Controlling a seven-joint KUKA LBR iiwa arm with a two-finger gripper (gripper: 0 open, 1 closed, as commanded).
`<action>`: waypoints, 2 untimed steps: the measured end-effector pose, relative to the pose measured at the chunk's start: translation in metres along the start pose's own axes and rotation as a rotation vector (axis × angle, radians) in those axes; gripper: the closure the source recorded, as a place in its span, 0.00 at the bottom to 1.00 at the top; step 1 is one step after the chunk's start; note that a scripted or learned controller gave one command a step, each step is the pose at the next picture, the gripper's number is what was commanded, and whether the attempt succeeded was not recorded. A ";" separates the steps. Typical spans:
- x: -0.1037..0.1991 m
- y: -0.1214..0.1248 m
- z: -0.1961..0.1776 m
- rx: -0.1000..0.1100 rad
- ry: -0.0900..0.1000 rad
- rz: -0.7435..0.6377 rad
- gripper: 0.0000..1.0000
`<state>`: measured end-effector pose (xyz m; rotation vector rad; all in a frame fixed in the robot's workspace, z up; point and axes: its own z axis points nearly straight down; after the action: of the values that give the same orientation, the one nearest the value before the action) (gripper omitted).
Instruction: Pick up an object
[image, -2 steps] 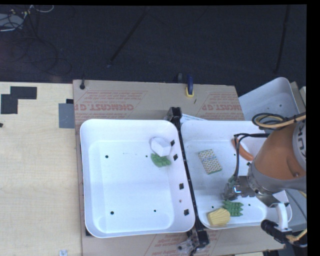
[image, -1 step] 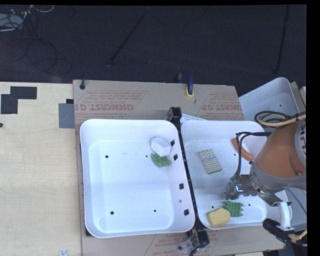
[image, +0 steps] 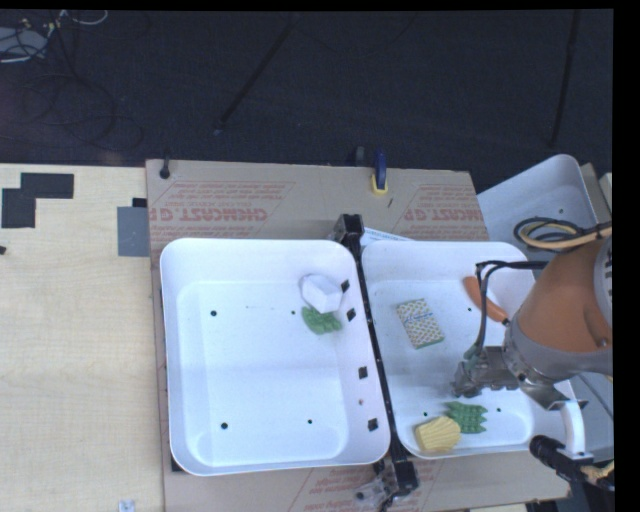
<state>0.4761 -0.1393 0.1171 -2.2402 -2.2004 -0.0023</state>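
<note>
gripper (image: 470, 378) low in right bin (image: 440, 262), finger state unclear, just above green toy (image: 466, 415) and yellow corn (image: 437, 434), patterned sponge (image: 420, 323) nearby, white cloth (image: 322, 291) in left bin (image: 190, 350)

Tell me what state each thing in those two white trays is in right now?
White crumpled piece: left bin, far right corner.
Green piece: touching it.
Patterned card: flat, right bin.
Yellow corn: lying by green leafy toy.
Gripper: lowered in right bin.
</note>
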 end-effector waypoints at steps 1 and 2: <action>-0.001 0.000 -0.009 0.001 0.000 0.006 1.00; 0.073 0.000 -0.149 -0.009 -0.001 -0.027 1.00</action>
<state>0.4773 -0.0668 0.2661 -2.2152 -2.2352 -0.0107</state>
